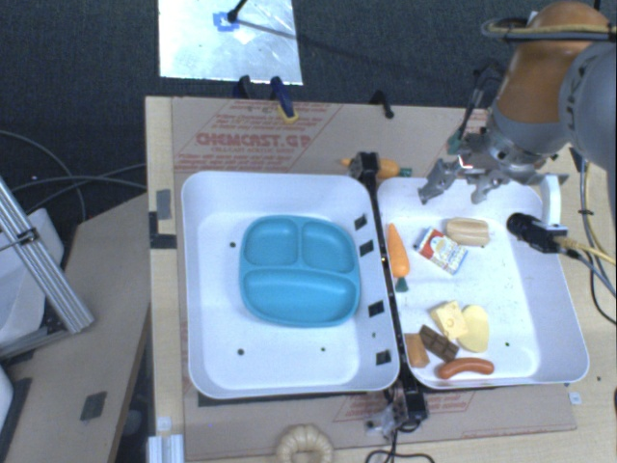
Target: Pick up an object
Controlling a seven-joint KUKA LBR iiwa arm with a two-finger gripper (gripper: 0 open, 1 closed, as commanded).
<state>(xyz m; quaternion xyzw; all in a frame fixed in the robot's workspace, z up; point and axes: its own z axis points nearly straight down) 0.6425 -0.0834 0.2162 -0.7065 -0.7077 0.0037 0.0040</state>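
While the gripper is hovering over the right bin's far edge, fingers spread and grasping nothing, it's lining up an approach; the bread roll is lying just beneath, so a short descent and squeeze should follow.

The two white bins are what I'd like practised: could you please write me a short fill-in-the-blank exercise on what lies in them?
1. The blue divided plastic plate lies in the ____ bin of the camera view.
2. The orange toy carrot lies along the right white bin's ____ edge.
3. The two-finger gripper hovers above that bin's ____ edge.
4. The red toy sausage lies near that bin's ____ edge.

Missing words: left; left; far; near
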